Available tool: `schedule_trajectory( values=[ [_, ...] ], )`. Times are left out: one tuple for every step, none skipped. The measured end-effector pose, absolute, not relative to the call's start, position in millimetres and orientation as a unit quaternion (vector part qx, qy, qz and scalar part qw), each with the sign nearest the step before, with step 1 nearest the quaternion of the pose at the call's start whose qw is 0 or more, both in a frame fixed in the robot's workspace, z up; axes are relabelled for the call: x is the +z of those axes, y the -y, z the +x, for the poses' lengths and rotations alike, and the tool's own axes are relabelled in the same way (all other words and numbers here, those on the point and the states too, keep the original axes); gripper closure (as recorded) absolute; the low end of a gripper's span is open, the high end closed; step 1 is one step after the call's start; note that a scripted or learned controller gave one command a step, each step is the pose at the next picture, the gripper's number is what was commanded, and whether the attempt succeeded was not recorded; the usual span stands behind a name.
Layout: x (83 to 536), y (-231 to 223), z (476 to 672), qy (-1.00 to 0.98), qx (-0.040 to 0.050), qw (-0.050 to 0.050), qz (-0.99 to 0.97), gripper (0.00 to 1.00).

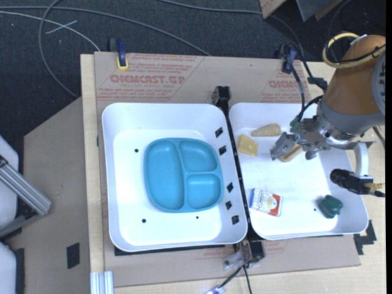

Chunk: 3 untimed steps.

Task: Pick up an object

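Two bins [116,164]: the gripper [293,147], fingers spread, hovers in the right one beside a tan piece [247,145]

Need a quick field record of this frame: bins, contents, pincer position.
left bin: blue divided plate
right bin: two tan pieces, small red and white packet, dark green object
pincer: over right bin's far part, right of the tan pieces
grasp: cannot tell
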<state>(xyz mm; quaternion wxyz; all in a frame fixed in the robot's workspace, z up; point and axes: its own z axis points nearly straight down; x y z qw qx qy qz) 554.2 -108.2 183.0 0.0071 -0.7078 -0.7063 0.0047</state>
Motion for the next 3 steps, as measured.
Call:
schedule_trajectory(
  values=[
    [191,108,557.4,0.707,0.0000,0.001,-0.707,0.00],
    [145,99,556.3,0.707,0.0008,0.002,-0.707,0.00],
    [101,97,562.4,0.707,0.0009,0.002,-0.707,0.00]
  ],
)
